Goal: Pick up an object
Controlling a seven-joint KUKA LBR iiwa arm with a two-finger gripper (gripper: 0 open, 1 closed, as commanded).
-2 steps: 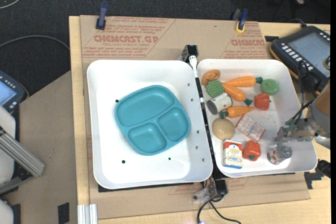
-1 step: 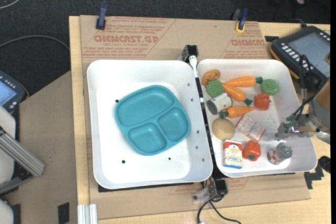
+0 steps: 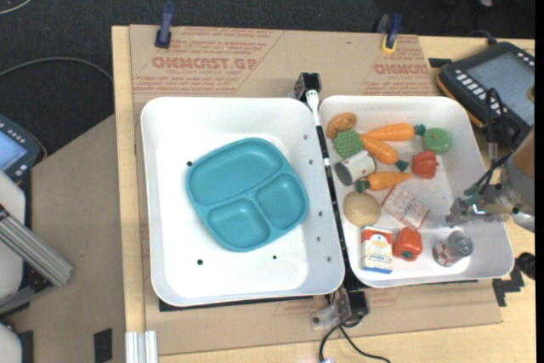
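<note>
**Desk:** Where is the gripper, and is it holding anything?

**Me:** I see the gripper point(image 3: 470, 212) at the right rim of the right bin point(image 3: 489, 266), coming in from the right. Its metal fingers are small and partly merged with the rim from here, so I cannot tell whether they are parted or closed, and I see nothing between them.

**Desk:** What lies nearest?

**Me:** Just below it a small tin can point(image 3: 452, 248) lies on its side, its round end facing up toward the camera. Left of that stands a red pepper point(image 3: 408, 243), then a small carton point(image 3: 377, 250), upright in the picture, its long axis running top to bottom. Above the pepper a clear packet point(image 3: 404, 205) lies flat, tilted.

**Desk:** And the long items?

**Me:** Three carrots. The top carrot point(image 3: 390, 133) lies nearly left to right. The middle carrot point(image 3: 379, 150) slants down to the right. The lower carrot point(image 3: 387, 180) lies roughly level, green end at the left. Beside them sit a red tomato point(image 3: 425, 165), a green round piece point(image 3: 437, 139) and a potato point(image 3: 362, 208).

**Desk:** The other bin?

**Me:** The left bin point(image 3: 170, 259) holds a teal divided plate point(image 3: 245, 193), turned at a slant.
</note>
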